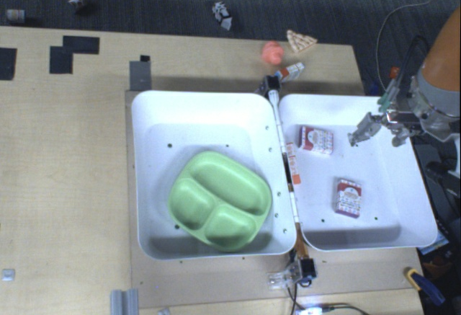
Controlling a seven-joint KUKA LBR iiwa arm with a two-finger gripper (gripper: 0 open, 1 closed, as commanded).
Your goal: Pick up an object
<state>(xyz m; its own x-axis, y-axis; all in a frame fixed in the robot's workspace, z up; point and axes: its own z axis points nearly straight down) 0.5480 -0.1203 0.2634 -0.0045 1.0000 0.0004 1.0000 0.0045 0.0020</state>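
While over the right bin [403,184], hand [378,130] above red packets [315,140].

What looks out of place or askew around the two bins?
The green divided tray lies tilted in the left bin. A pink ball and a pizza-slice toy lie outside the bins, on the bench's far edge.

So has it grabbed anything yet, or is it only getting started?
Nothing is picked up yet. The gripper hangs over the right bin, its jaws holding nothing. Both red packets lie in that bin, and the green tray lies in the left one. The whole grab remains.
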